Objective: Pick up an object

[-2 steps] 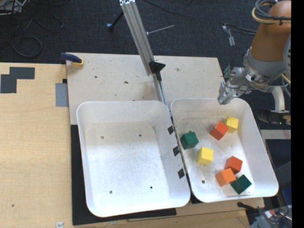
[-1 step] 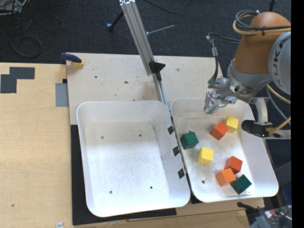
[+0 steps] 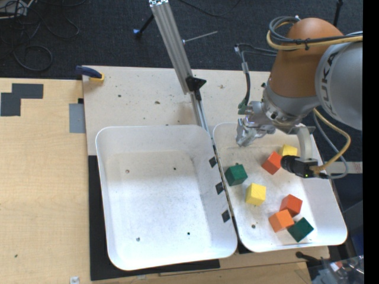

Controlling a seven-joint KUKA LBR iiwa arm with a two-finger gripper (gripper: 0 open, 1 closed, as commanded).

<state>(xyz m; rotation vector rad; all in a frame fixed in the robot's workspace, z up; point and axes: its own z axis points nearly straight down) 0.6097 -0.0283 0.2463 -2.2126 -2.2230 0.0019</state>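
The left bin [image 3: 118,152] holds only specks. In the right bin [image 3: 331,229], a green cube [image 3: 236,174] lies by the left wall, a yellow cube [image 3: 256,193] just right of it, orange cubes [image 3: 272,162] further right. The gripper [image 3: 246,136] hovers near the bin's far left corner; its grip cannot be told. "KU" reads on the arm [image 3: 340,81]

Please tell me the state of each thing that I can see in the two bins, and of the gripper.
Gripper: above right bin's far end, holding nothing visible.
Green cube: resting, alone.
Yellow cube: resting, tilted.
Orange cube: resting near arm.
Left bin: upright.
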